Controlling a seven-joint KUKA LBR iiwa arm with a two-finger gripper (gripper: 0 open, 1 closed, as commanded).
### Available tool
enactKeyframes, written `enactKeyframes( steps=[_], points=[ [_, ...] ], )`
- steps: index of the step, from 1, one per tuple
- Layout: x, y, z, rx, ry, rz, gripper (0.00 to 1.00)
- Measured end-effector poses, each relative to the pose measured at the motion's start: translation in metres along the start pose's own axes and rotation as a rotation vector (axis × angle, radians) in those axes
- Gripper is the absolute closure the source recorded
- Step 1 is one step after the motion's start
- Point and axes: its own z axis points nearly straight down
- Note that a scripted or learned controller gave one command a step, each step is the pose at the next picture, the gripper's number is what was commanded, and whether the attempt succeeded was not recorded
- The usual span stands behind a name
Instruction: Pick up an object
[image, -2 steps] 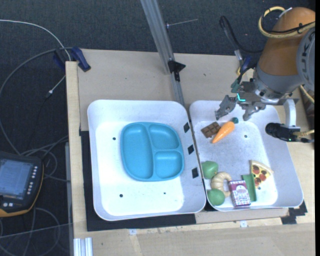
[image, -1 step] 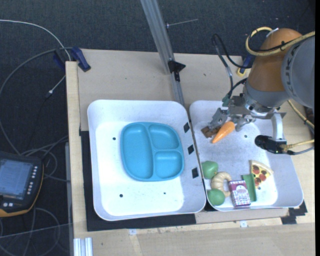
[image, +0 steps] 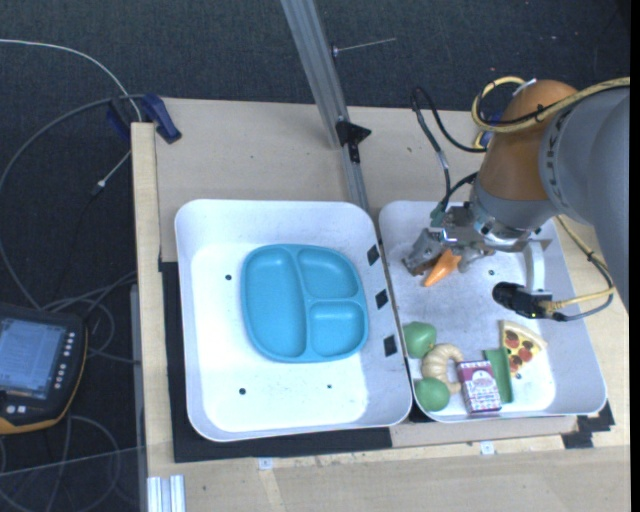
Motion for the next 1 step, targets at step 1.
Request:
enactKeyframes(
  steps=[1],
  points=[
    [0.0008,-0.0005,0.0311,0.0,0.0,0.0,0.0]
  ],
)
